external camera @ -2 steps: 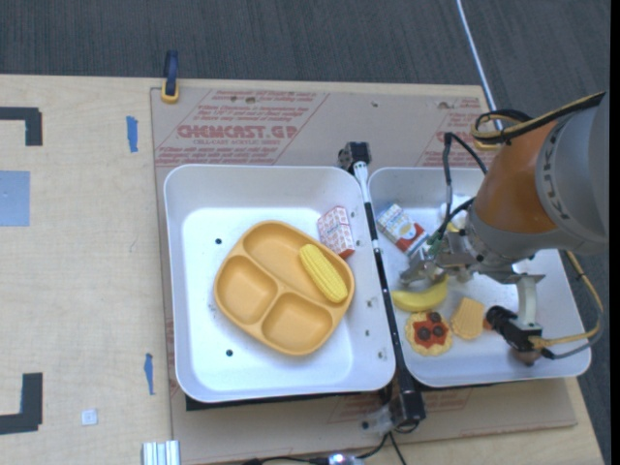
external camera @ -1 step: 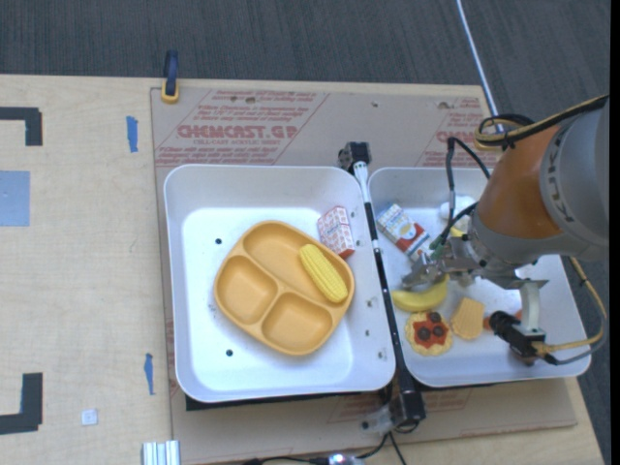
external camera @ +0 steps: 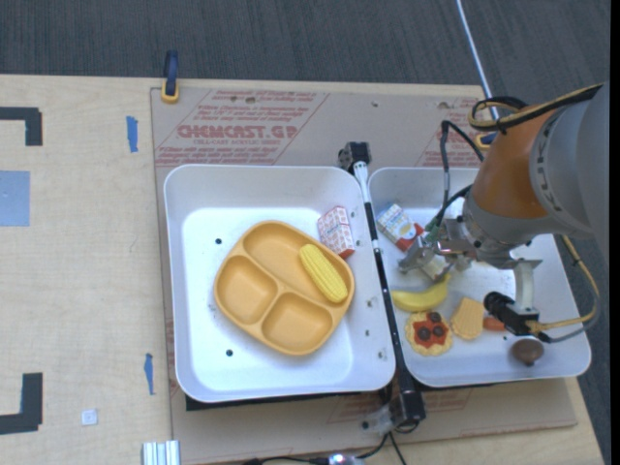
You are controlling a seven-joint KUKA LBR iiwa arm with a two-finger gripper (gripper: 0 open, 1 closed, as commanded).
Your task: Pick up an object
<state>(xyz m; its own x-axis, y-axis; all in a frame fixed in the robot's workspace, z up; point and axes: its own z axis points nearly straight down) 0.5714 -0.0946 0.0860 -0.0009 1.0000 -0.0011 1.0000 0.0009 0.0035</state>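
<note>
The desk (external camera: pixel 77 289) is seen to carry two white bins side by side. The left bin (external camera: pixel 194 221) is occupied by an orange divided plate (external camera: pixel 262 303), on whose upper right compartment a yellow corn cob (external camera: pixel 324 271) is laid. In the right bin (external camera: pixel 562 356) the tool (external camera: pixel 423 257) is lowered just above a banana (external camera: pixel 420 297); whether it is wide, narrow or gripping cannot be told. A small pizza toy (external camera: pixel 430 332) is found near the front.

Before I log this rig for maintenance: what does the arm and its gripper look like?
The arm is a thick grey cylinder with an orange band above the wrist. Black and yellow cables loop around it. The gripper is small, metallic grey hardware.
</note>
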